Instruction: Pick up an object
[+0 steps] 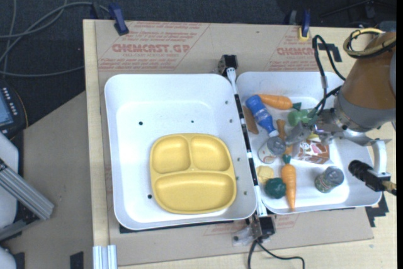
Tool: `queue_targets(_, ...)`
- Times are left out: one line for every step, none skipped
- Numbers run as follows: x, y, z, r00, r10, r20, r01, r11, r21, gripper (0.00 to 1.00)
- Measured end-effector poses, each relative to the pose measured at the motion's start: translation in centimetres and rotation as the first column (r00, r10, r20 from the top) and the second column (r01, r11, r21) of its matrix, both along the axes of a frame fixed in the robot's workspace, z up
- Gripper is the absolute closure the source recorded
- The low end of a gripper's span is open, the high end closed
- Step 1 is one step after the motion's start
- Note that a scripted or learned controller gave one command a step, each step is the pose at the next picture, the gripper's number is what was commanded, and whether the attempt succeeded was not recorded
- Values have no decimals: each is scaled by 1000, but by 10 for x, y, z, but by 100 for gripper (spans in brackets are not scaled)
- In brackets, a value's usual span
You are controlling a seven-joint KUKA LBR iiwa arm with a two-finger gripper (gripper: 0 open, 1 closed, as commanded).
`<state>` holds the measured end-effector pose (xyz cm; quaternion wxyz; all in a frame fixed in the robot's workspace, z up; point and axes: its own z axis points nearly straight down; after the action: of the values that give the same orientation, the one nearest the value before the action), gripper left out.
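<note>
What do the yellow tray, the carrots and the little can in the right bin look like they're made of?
Yellow tray: likely molded plastic, smooth with a soft sheen, three rounded compartments formed in one piece. Carrots: probably toy plastic or rubber, uniform orange with no root texture. Can: looks like metal, with a grey reflective top and a printed label around its side, though it may be a plastic toy.

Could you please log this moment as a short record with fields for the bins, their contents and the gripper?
left bin: holds a yellow divided plate
right bin: blue bottle, two carrots, dark green round item, small can, other small items
gripper: low over the clutter in the right bin's middle
grasp: cannot tell
arm: reaches in from the right
</note>
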<state>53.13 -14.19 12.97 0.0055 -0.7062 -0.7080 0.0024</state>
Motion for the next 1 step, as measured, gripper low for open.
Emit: queue_targets(6,11,-12,1000,-3,15,3,1000,-6,0)
